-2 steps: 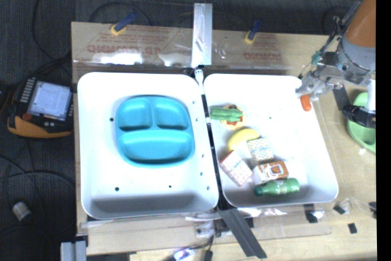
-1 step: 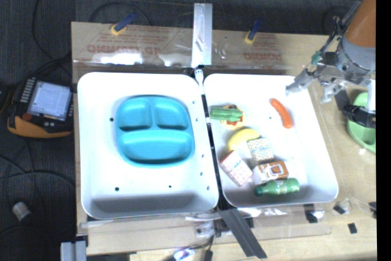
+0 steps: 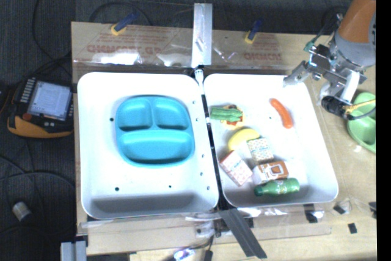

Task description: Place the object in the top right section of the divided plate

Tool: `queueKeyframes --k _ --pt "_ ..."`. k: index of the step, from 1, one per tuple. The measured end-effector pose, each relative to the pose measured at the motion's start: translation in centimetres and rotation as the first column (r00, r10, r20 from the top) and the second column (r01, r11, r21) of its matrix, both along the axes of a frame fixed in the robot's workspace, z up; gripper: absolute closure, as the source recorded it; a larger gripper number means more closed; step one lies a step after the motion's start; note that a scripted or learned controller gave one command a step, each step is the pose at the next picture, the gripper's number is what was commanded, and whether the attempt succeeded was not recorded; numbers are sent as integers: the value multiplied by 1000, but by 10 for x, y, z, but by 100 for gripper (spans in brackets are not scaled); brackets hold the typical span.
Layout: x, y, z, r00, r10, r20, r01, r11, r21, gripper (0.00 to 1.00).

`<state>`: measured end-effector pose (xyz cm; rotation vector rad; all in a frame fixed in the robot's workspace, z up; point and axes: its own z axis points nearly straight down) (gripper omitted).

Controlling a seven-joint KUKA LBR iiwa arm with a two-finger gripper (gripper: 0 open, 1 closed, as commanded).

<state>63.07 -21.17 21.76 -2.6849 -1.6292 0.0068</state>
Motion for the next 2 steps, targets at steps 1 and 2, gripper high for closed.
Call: queueKeyframes --k 1,2 --pt "19 12 3 952 -308 0 308 952 -2 0" --pt "-1 -8 7 965 -263 0 263 965 -4 0"
